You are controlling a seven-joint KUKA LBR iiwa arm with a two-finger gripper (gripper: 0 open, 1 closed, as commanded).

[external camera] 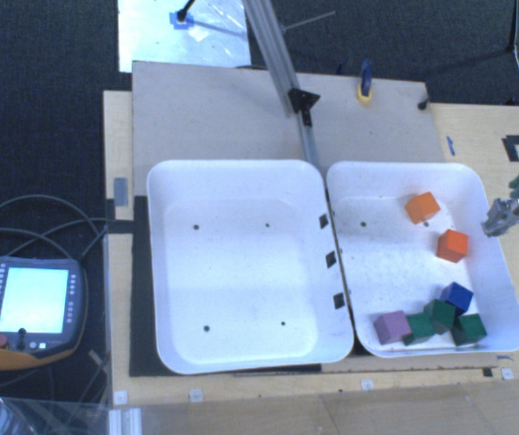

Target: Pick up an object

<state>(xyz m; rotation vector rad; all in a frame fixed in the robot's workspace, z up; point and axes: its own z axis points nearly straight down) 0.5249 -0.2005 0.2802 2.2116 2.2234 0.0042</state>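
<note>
Two orange cubes (452,245) sit just left of my gripper (497,220), whose state I can't tell; probably light, rigid, best pinched across flat faces.

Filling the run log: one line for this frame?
gripper at right bin right rim, nothing seen held | two orange cubes nearest | blue, green, purple blocks clustered at near edge

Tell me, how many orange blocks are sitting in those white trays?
2, both in the right bin. One orange block lies near its far side; the other orange block sits a little nearer the camera, close to the right wall. No pile that could hide another.
</note>
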